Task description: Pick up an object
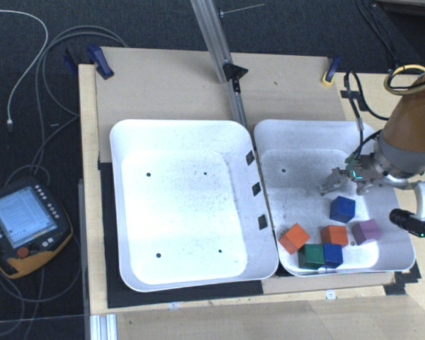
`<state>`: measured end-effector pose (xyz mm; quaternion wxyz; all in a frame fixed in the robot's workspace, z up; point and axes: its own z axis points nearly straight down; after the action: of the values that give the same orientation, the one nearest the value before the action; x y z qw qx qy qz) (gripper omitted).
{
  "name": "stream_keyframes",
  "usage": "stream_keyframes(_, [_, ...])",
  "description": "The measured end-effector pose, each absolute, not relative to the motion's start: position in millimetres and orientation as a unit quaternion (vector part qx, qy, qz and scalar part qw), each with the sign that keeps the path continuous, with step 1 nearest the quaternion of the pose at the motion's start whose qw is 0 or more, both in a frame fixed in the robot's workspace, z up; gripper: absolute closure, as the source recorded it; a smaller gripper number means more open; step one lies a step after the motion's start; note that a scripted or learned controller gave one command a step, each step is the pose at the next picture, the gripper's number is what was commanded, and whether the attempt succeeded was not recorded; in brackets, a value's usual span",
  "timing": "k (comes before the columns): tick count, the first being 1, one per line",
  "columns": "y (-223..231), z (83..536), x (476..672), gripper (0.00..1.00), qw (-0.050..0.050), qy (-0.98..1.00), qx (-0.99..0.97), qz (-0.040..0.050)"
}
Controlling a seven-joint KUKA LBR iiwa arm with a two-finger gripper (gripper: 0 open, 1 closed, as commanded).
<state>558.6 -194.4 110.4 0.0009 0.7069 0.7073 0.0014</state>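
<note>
Just below the claw (348, 178), nearer the camera in the right bin (283, 144), sits the blue cube (343, 209), apart from its spread, empty fingers, calling for a short reach.

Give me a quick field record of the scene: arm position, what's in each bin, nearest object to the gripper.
gripper: over right bin, just above the blocks
nearest object: blue block
other blocks in right bin: orange block, green block, red-orange block, small blue block, purple block
left bin: white, speckled
held: nothing visibly gripped
</note>
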Motion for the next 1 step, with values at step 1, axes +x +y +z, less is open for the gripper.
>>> stream_keyframes(1, [-163.5,98.6,497.0,0.0,-0.004,0.707,0.707,-0.001])
